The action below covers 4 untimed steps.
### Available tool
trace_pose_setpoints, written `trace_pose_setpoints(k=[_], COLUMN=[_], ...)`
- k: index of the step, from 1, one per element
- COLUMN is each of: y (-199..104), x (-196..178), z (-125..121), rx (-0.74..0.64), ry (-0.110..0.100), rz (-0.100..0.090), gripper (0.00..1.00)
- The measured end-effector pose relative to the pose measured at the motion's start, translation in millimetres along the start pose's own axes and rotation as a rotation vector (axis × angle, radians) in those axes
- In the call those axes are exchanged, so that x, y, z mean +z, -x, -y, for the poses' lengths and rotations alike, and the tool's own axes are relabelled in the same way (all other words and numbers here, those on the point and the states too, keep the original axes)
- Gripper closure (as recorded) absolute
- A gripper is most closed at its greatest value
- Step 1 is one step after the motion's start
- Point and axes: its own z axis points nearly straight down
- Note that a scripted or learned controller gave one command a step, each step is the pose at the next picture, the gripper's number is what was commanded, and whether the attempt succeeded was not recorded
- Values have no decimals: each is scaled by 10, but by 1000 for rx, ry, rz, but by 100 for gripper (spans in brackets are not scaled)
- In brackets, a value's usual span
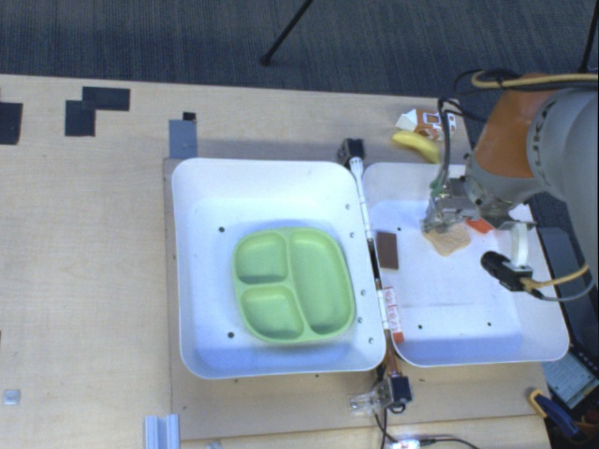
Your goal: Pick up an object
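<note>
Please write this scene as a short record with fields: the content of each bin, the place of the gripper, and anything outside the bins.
left bin: holds a green divided plate
right bin: holds a brown flat block near its left wall and a tan chunk
gripper: low in the right bin, right beside the tan chunk; no grasp can be seen
outside the bins: a banana, beyond the right bin's far wall
</note>
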Motion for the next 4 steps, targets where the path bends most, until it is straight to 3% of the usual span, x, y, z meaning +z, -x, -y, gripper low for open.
trace_pose_setpoints(k=[1, 2, 3, 4], y=[416, -363, -56, -642], x=[-1176, -1527, -1363, -1350], z=[519, 45, 362, 502], rx=[6, 2, 4, 2], ry=[-8, -10, -13, -13], rz=[0, -4, -2, -4], gripper=[100, 100, 100, 100])
